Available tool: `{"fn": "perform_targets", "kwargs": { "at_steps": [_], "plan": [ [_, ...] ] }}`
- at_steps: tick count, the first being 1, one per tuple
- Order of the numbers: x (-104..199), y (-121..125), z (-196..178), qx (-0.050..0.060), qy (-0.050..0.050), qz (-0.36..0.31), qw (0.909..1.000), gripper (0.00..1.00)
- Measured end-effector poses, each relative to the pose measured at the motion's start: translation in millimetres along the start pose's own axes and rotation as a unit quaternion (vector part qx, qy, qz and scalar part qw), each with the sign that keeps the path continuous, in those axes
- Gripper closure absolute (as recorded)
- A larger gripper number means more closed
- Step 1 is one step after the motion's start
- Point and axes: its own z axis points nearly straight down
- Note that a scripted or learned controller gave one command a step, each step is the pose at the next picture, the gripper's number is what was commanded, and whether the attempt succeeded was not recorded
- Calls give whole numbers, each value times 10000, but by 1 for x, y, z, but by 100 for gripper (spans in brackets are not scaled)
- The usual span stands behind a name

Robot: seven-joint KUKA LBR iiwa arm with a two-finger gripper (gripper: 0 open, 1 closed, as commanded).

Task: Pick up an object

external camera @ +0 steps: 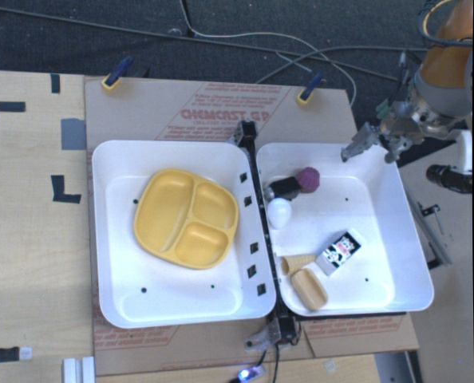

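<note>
The right bin holds a purple ball with a black handle, a white ball, a black-and-white patterned box and a tan bread-shaped piece. My gripper hangs above the bin's far right corner, apart from all of them. Its two fingers are spread and nothing sits between them.
A yellow divided plate lies in the left bin. A black divider strip runs between the bins. Cardboard lies under both, held by two yellow-and-blue clamps. Cables cross the dark floor behind.
</note>
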Motion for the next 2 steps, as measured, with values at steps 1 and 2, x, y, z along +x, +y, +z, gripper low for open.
{"fn": "perform_targets", "kwargs": {
  "at_steps": [1, 2],
  "plan": [
    [1, 3, -9, -69, -15, -19, 10000, 0],
    [4, 1, 55, -39, -12, -21, 10000, 0]
  ]
}}
